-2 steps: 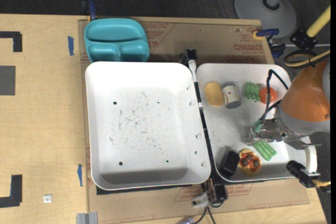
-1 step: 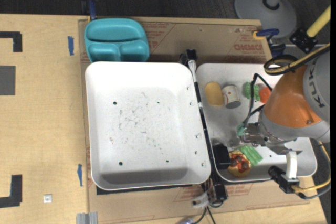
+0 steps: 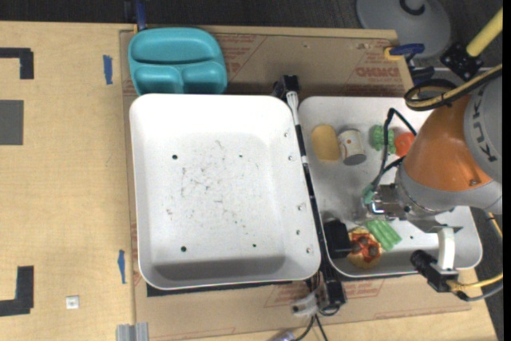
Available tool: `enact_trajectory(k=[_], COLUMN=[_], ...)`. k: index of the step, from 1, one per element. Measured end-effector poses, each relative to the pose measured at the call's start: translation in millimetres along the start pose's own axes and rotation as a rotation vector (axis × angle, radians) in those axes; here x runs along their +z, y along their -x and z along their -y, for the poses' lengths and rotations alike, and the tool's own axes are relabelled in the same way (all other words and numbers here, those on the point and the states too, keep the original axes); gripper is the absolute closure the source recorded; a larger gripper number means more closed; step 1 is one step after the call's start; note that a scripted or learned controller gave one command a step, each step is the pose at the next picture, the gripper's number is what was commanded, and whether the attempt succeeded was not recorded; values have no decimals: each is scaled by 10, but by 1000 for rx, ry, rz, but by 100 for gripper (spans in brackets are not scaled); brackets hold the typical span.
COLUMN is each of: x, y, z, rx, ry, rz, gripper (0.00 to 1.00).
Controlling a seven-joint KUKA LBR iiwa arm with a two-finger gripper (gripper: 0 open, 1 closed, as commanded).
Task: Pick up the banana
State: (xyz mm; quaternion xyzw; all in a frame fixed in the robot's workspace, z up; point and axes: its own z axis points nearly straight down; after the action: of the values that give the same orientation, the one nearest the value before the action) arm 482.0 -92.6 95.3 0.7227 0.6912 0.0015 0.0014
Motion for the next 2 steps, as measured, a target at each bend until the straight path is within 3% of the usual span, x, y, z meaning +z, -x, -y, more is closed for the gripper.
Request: enact_trajectory(k=[2], x=[-193], y=[-3], z=[-13], rx=[1], ry=[4], rz=[1], gripper=[100])
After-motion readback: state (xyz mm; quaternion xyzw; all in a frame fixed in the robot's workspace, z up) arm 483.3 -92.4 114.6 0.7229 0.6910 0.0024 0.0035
